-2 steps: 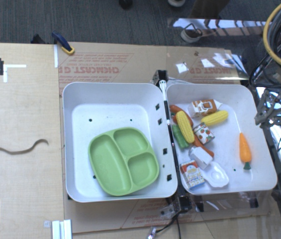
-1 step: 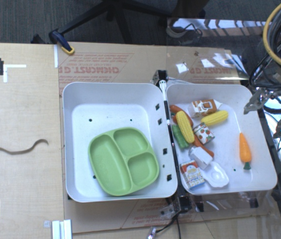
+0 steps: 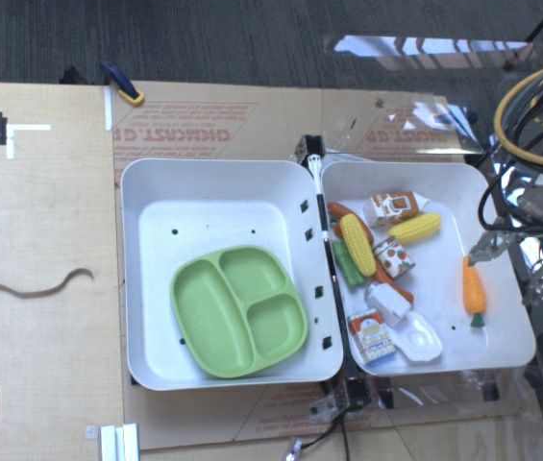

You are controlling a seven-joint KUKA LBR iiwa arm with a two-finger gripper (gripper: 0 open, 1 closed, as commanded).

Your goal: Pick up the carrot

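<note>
Carrot (image 3: 474,291) lies alone near right bin's (image 3: 502,353) right wall; jaws (image 3: 487,246) just above, state unclear.

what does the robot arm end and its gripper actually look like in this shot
At the right edge, the gripper is grey and silvery metal with glossy, reflective parts, and it looks blocky rather than rounded. Above it loops a bundle of yellow and black cables. A thin black cable curves down toward the gripper. Any markings are too blurred to tell.
</note>
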